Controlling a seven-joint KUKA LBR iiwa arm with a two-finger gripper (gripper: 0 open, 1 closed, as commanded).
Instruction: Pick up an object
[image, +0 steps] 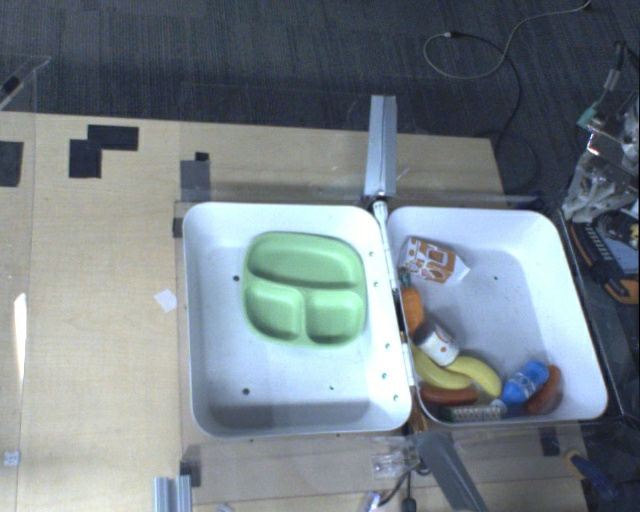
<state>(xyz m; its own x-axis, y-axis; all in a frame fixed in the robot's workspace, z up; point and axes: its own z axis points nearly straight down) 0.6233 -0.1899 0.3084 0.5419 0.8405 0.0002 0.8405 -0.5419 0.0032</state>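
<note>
We look down on a banana (462, 376) lying in the right bin (510, 290). A blue bottle (521, 386) sits just right of the banana (against a brown piece (546, 391)), a packet (432, 262) lies beyond it, and a green tray (303, 288) rests well to its left in the left bin (215, 380).

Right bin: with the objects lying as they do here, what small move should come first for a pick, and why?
Probably come down over the snack packet in the right bin. It lies apart near the back left corner, whereas the banana, blue bottle and other pieces crowd the front edge, touching one another.
</note>
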